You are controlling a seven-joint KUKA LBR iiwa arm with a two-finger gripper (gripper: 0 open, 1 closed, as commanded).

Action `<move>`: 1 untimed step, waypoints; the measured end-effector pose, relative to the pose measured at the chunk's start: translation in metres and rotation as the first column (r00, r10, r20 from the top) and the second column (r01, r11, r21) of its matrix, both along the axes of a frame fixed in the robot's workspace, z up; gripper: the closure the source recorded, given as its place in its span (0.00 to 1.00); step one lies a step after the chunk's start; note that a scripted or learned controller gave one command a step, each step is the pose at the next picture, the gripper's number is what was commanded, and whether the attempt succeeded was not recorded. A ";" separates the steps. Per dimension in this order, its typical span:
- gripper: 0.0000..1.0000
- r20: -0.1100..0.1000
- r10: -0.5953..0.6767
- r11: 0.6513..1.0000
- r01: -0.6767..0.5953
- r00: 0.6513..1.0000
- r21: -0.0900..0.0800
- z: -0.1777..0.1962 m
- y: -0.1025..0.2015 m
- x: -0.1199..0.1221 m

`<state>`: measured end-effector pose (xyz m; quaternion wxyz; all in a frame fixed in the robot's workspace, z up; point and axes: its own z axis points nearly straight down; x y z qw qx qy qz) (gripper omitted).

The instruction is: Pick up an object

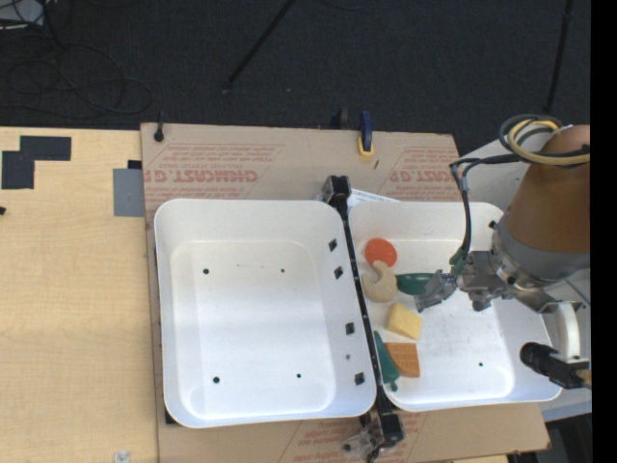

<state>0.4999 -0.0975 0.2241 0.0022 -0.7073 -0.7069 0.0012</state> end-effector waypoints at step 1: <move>0.00 -0.008 0.001 1.000 -0.001 1.000 0.001 -0.130 0.004 0.021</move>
